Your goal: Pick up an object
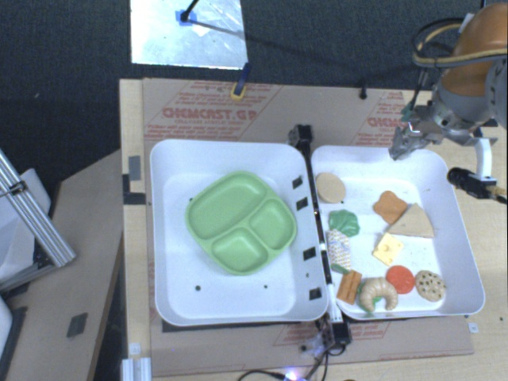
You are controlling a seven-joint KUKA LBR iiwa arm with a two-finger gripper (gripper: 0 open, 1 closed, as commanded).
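**Toy food waits in the right bin while the pincer hangs over its far rim**

Pincer (401,148) sits at the top edge of the right bin (456,213), over the rim near the far right corner, touching none of the pieces. How far it is open cannot be told from this slanted view; nothing shows in its grip.

All the candidates lie below and mostly to the left of the pincer, inside that bin. Nearest is the toast slice (390,206), just below it, with the pale wedge (413,222) touching its lower right side. The round tan biscuit (330,187) lies down and well to the left, against the bin's inner wall. Further down come the green leaf piece (344,221), the yellow cheese square (388,249), the red tomato slice (401,279), the speckled cookie (429,285) and the croissant (378,293), farthest of all.

These look like hollow plastic play food: probably light, stiff, smooth and somewhat slippery, not fragile. Flat pieces such as the cheese and tomato offer little height to pinch. The toast slice seems the better choice, taken across its narrow sides, though the wedge crowding it may get nudged. The croissant, thicker and free-standing, could be gripped across its middle.

The left bin (171,236), far to the pincer's left, holds a green divided plate (240,221).
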